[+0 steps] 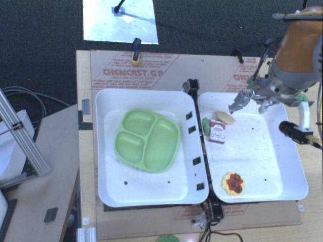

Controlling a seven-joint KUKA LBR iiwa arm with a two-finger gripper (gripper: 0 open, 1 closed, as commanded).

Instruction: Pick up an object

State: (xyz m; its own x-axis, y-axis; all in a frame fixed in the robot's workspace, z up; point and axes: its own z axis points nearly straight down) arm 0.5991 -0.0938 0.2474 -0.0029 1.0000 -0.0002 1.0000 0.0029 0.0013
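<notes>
Claw [241, 103] hovers at right bin's [287, 185] far edge, just beside the tan bun [225, 117]; open or shut, cannot tell. Red carton [217, 132], green piece [206, 126] and pizza toy [233, 183] lie in the bin. Nothing lifted; grasp not yet made.

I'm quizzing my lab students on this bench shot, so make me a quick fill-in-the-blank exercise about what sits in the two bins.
1. The green divided plate lies in the ____ bin as the camera sees it.
2. The toy pizza lies near the right bin's ____ edge.
3. The red and white carton lies just below a ____ oval piece.
4. The gripper hangs over the right bin's ____ edge.

Missing words: left; near; tan; far
</notes>
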